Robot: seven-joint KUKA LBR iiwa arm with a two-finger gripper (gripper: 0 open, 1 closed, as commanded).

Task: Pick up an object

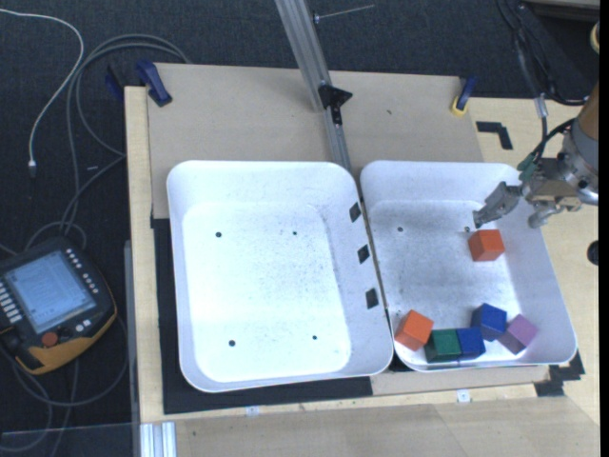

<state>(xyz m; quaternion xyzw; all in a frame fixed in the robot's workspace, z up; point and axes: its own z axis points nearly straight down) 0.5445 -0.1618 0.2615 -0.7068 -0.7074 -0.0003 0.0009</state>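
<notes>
An orange-red cube [486, 245] lies alone in the upper right part of the right bin [433, 198]. My gripper [517, 211] hovers at that bin's far right side, just above and to the right of the cube. Its fingers [493, 205] are spread open and hold nothing. Along the bin's near edge sit several more blocks: an orange cube [414, 329], a dark green block [442, 345], two blue blocks [470, 342] [491, 319] and a purple block [520, 332].
The left bin [257, 274] sits beside the right one, with small black clips [363, 253] along the shared edge. A metal pole [306, 46] rises behind the bins. A teach pendant [48, 298] and cables lie on the floor at left.
</notes>
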